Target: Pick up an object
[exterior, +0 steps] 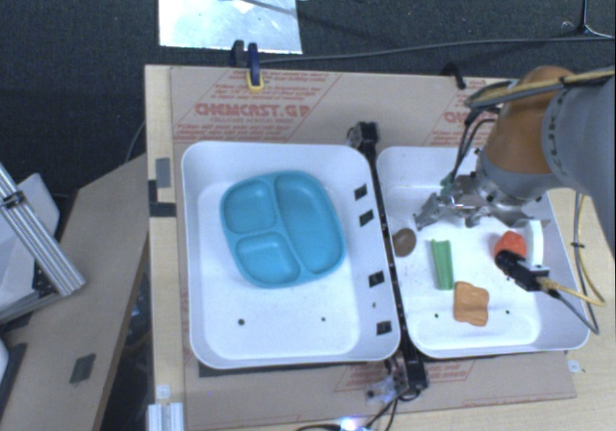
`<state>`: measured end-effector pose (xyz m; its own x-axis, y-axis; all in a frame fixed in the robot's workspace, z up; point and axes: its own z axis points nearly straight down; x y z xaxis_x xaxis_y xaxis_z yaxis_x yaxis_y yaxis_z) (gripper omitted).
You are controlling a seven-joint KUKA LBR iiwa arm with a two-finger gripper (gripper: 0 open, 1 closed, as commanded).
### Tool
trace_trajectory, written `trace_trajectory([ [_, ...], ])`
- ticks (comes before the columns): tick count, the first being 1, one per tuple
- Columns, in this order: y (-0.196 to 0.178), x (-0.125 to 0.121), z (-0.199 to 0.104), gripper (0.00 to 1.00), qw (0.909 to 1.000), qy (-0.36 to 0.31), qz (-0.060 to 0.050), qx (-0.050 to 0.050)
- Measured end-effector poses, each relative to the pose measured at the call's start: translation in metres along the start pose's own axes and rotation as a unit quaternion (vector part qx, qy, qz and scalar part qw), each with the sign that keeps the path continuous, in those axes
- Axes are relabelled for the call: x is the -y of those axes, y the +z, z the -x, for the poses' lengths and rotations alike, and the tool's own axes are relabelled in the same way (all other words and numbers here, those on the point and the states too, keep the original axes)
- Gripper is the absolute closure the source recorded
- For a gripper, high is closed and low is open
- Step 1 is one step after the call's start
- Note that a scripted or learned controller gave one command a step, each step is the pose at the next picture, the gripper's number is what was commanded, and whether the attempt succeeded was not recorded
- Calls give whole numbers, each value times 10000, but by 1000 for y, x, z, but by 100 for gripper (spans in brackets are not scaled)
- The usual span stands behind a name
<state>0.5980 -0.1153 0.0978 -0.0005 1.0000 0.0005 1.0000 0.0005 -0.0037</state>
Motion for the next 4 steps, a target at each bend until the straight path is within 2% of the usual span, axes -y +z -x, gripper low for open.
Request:
trace_trajectory([
  [1,14,-1,0,0,10000,0,18,2],
  [2,2,-2,0,100,10000,2,36,4],
  [4,-86,-5,-5,100,10000,-20,53,7],
])
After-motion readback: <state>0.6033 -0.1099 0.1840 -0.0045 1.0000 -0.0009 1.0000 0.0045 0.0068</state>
